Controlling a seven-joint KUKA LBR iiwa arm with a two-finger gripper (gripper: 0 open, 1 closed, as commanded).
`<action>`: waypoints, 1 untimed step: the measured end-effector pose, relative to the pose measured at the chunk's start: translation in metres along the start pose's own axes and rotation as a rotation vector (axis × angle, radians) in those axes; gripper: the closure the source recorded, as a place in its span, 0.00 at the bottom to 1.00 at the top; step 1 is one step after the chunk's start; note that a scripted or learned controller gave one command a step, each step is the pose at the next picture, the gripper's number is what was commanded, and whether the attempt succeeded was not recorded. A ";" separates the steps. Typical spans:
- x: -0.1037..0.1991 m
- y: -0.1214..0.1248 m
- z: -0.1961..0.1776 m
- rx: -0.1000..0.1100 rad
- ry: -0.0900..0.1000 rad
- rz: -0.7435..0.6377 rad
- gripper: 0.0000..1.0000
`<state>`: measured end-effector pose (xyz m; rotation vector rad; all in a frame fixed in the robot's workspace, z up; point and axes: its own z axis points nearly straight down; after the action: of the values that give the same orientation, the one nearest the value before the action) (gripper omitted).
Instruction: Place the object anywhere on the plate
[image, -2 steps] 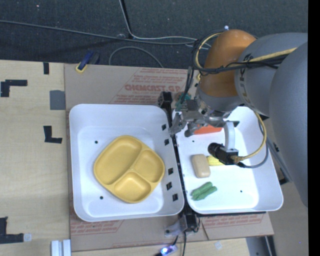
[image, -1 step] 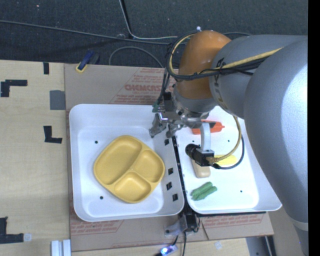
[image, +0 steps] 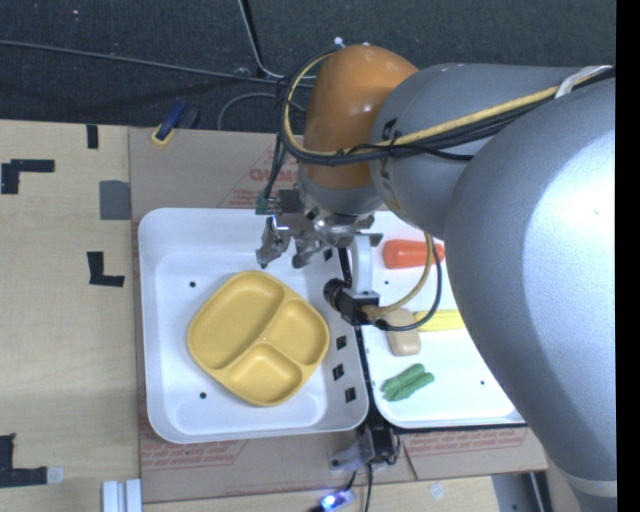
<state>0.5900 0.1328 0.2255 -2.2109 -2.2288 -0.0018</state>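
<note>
A yellow plate (image: 258, 337) with three compartments lies in the left white bin (image: 170, 300), and nothing rests on it. My gripper (image: 285, 248) hangs just above the plate's far edge, over the back of the left bin; its two fingers stand apart with nothing between them. In the right bin (image: 460, 400) lie an orange carrot-shaped piece (image: 408, 253), a beige block (image: 403, 335) and a green pod-shaped piece (image: 406, 382).
The grey arm with its orange band (image: 350, 110) covers the upper right and much of the right bin. A black cable end (image: 345, 298) hangs over the divider between the bins. A yellow strip (image: 445, 320) lies in the right bin. Cardboard surrounds the bins.
</note>
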 end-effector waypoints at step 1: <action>0.003 -0.003 -0.009 0.000 -0.002 0.006 1.00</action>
<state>0.5871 0.1359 0.2343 -2.2181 -2.2234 0.0009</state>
